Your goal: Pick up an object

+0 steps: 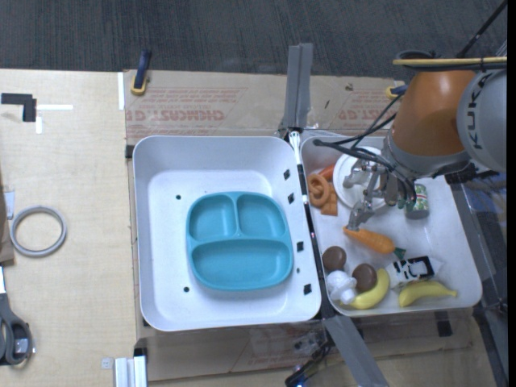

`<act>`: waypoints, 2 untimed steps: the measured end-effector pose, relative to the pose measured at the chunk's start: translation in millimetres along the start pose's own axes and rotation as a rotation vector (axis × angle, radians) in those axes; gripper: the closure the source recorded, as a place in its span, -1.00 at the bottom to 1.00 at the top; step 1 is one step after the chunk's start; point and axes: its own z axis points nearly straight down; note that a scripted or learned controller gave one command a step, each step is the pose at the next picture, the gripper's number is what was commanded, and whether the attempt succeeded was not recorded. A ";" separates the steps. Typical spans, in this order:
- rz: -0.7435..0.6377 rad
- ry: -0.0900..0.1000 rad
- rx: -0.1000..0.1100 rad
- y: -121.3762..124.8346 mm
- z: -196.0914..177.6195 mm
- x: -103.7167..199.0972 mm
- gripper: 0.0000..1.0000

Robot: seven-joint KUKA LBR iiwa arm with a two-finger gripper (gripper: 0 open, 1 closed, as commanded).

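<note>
Your bench (64,135) was pale wood under dark carpet, with a tape roll (36,230) lying on its left side. You had a blue divided plate (239,240) in the left bin (153,216). Over the right bin (459,240), the gripper (372,201) hung just above the carrot (370,239), fingers slightly apart, gripping nothing.

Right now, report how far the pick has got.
Done: the arm has reached over the right bin, and the end effector hangs just above the carrot. In hand: nothing shows between its fingers; the carrot lies on the bin floor. Left: close on an object and lift it. The bananas and the blue divided plate in the left bin lie untouched.
</note>
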 end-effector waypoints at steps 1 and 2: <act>0.194 0.026 0.001 -7.0 15.8 89.5 -1.00; 0.192 0.022 0.001 -6.8 6.3 87.7 1.00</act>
